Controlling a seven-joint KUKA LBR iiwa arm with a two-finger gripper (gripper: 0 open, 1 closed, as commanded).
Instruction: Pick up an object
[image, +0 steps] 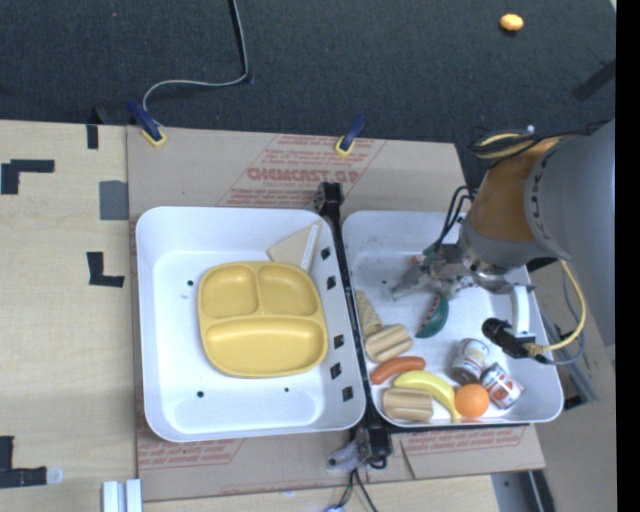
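My gripper (420, 290) hangs low over the upper middle of the right bin (400, 235), and its two grey fingers stand open, one pointing left, the other down. Just below the lower finger lies a dark green curved object (434, 320); nothing sits between the fingers. Along the bin's front lie a bun (388, 342), a red sausage (397, 368), a banana (425, 385), an orange (471, 401), a second bun (407, 404) and two small cans (470, 357) (500, 386).
The left bin (165, 300) holds a yellow divided plate (263, 318) and a beige wedge (295, 245) by the shared wall. A beige slice (368, 312) leans at the right bin's left wall. The arm's orange band (500, 195) and black cables overhang that bin's right side.
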